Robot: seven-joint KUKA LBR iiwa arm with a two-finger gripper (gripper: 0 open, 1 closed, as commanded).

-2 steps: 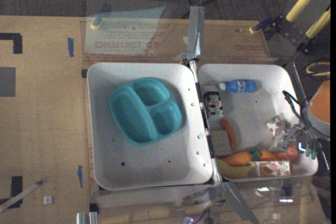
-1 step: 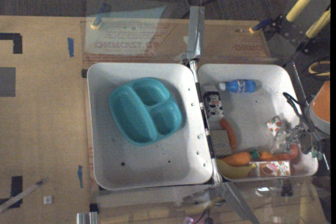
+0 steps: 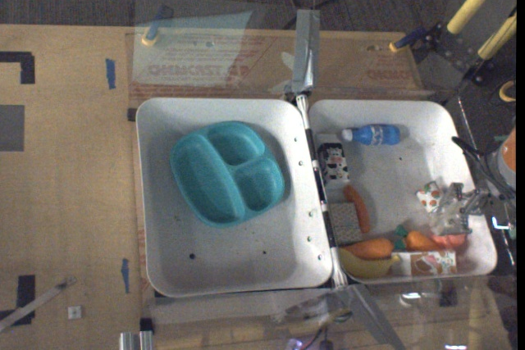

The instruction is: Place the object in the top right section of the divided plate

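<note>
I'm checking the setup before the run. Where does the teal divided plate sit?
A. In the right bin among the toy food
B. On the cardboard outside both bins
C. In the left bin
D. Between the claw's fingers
C: the teal divided plate lies on the floor of the left bin, apart from the toy food in the right bin.

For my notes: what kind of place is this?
Probably a robotics lab test bench: two white bins side by side, toy food such as a carrot and a bottle, and a teal plate.
</note>
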